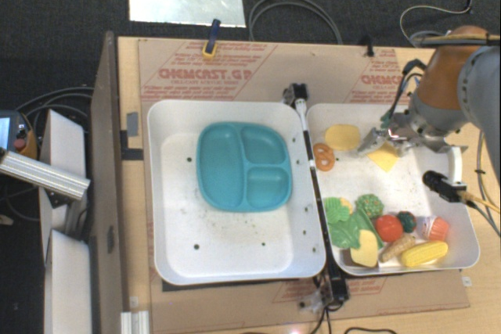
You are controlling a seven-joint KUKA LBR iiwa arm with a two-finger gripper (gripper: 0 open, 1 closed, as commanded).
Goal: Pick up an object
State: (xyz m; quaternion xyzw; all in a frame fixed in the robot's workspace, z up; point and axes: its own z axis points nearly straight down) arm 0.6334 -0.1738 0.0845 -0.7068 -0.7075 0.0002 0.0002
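Note:
My gripper [381, 140] hangs low over the far part of the right bin [470, 242], below the arm's orange band. A yellow wedge [385, 159] lies just in front of it, touching or nearly touching. A round yellow piece [341, 137] sits to its left. An orange pretzel shape [323, 156] rests by the bin's left wall. Toy foods crowd the near end of the bin: green lettuce [338, 213], broccoli [369, 206], a red tomato [389, 228], a corn cob [423, 253] and a pale yellow piece [364, 253].
The left bin [176, 246] holds a teal divided plate [243, 167]. A black and white fitting [444, 185] juts over the right bin's right side. Cables run behind the bins. The middle of the right bin is bare floor.

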